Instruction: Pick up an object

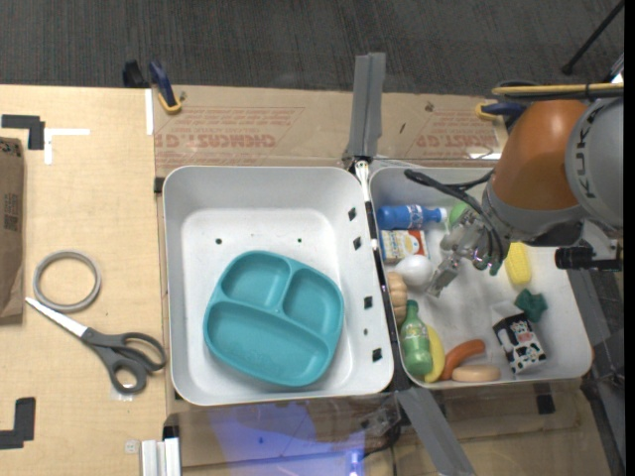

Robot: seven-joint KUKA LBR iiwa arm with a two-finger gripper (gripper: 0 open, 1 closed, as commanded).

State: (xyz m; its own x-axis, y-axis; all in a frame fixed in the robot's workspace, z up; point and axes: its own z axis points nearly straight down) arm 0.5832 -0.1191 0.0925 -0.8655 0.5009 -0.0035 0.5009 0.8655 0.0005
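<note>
Nearest the camera, a carrot lies along the right bin's front wall, beside a green bottle. Above them the gripper hangs over a white egg; whether its fingers are apart or together cannot be told. A teal divided plate fills the left bin.
</note>
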